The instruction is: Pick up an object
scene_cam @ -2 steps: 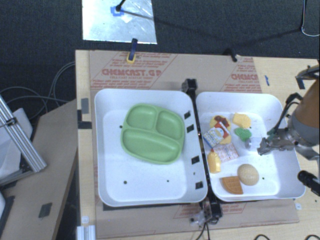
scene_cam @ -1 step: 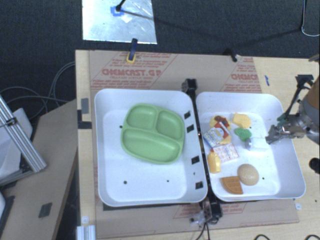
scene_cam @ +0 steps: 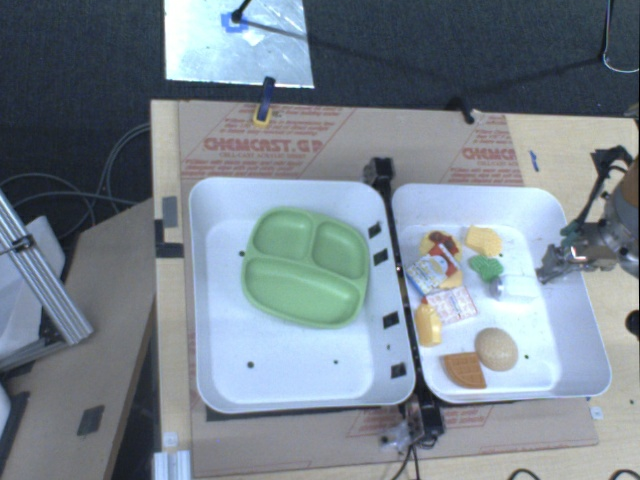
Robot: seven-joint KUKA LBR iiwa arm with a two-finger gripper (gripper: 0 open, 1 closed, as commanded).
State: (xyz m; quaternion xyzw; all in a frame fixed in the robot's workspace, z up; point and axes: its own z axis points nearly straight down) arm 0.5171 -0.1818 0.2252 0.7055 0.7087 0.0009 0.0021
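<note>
Bench w/ two white bins; pincer (scene_cam: pixel 556 260) over right bin (scene_cam: pixel 575 368) edge, food toys (scene_cam: pixel 455 298) left of it; grip state unclear.

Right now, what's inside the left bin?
The left bin holds a green divided plate, whose three compartments show nothing in them. Whatever lies beneath the plate is covered.

One fixed camera looks down at a slant on both white bins (scene_cam: pixel 300 193), from moderately far.

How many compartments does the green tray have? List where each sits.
3. The green tray in the left bin has two small compartments along its far side and one long compartment along its near side.
</note>
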